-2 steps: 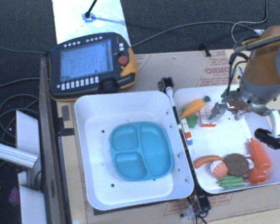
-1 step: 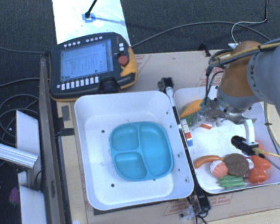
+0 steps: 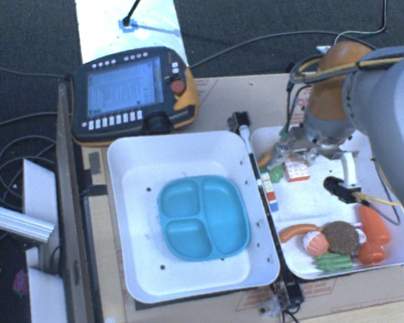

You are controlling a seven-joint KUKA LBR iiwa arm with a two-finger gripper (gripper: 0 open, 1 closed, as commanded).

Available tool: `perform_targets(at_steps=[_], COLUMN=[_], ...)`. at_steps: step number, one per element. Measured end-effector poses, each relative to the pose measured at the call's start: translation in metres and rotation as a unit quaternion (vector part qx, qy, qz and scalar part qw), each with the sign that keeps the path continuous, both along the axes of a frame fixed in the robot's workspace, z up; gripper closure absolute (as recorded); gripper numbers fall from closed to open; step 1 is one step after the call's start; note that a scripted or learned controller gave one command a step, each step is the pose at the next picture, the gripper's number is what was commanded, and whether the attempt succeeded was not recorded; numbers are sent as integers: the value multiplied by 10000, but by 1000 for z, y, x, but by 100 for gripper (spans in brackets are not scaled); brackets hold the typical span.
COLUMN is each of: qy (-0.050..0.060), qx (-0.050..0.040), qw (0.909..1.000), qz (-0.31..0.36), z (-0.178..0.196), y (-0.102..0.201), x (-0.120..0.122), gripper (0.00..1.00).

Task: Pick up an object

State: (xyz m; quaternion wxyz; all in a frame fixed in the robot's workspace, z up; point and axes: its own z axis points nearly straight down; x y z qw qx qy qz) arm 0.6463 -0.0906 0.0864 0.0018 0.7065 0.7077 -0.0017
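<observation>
Two bins: the right bin (image 3: 313, 207) lies under the gripper and holds the loose toys; the left bin (image 3: 148, 269) sits beside it, across the shared rim from the gripper.
Arm: the grey arm (image 3: 388, 104) reaches in over the right bin's far corner and hides part of the floor behind the gripper.
Blue plate: a divided blue plate (image 3: 204, 217) lies flat in the left bin, well apart from the gripper.
Gripper: the gripper (image 3: 292, 157) hangs low over the far end of the right bin. Whether it is open or closed cannot be told, and nothing is seen held in it.
Toy cluster: a carrot (image 3: 374, 231), a brown disc (image 3: 340, 237) and a sausage (image 3: 297, 231) crowd the bin's near end, well apart from the gripper.
Likely target: a red-and-white box (image 3: 297, 172) lies just on the near side of the gripper. It may be touching it; I cannot tell.
Neighbour: a small green piece (image 3: 276, 174) lies just beside the box, toward the shared rim.
Risk, miss: the box seems offset from the gripper's centre, so a grasp could nudge it away and come up empty.
Risk, crowding: the green piece and the bin wall are close, so the gripper might catch both things or strike the wall.
Risk, slip: the box looks small and flat, so a hold on its edge may let it drop on the lift.
</observation>
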Motion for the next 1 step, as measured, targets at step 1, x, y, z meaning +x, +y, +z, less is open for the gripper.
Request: perform_targets(at_steps=[1], qy=[-3], qx=[-4], qw=[10000], qz=[15], z=[9], y=[0], x=[1], gripper=[100])
